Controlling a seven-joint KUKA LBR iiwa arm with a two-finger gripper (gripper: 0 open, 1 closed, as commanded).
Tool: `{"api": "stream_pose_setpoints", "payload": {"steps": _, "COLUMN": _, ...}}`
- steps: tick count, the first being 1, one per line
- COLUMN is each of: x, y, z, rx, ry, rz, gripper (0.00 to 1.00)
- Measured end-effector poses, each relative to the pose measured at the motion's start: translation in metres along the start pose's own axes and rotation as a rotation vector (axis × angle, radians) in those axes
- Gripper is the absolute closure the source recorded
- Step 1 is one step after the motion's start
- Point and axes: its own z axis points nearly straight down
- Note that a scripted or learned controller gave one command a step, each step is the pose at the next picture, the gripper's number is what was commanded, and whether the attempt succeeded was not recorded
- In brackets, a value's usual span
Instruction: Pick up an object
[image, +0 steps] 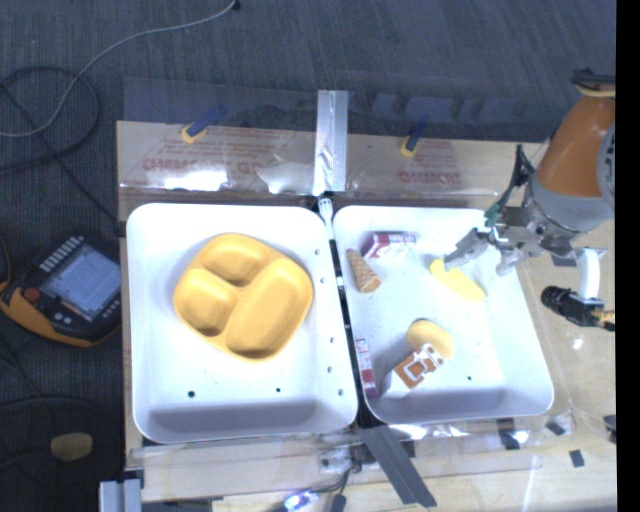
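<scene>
Nearest the camera, at the near side of the right bin (520, 395), lies an orange-and-white carton (416, 368), touching a small round yellow piece (430, 336) just beyond it. Farther in the same bin: a brown cone (362, 270) beside the dividing wall, and a red-and-white packet (388, 243) toward the far left corner. The left bin (150, 400) carries one large yellow lobed item (242, 293), well apart from the arm. The gripper (482, 243) stands over the far right part of the right bin, both fingers spread apart, nothing between them; it has hold of nothing. The likeliest target is the yellow banana-like piece (457, 281), which lies in the far right quarter of the right bin, just beside and slightly nearer than the left fingertip, possibly touching it; contact cannot be confirmed. Its long axis runs diagonally, from far left to near right. It appears smooth, pale yellow, slightly curved, lying flat on the bin floor. Judgement: the gripper must shift a little nearer and descend, with fingers set across that diagonal, or the piece may skid aside
</scene>
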Motion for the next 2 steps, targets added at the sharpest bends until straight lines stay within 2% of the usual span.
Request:
{"api": "stream_pose_setpoints", "payload": {"steps": 1, "x": 0.013, "y": -0.077, "z": 0.073, "rx": 0.002, "ry": 0.005, "rz": 0.067, "gripper": 0.00}}
{"api": "stream_pose_setpoints", "payload": {"steps": 2, "x": 0.001, "y": 0.004, "z": 0.094, "rx": -0.016, "ry": 0.001, "rz": 0.105, "gripper": 0.00}}
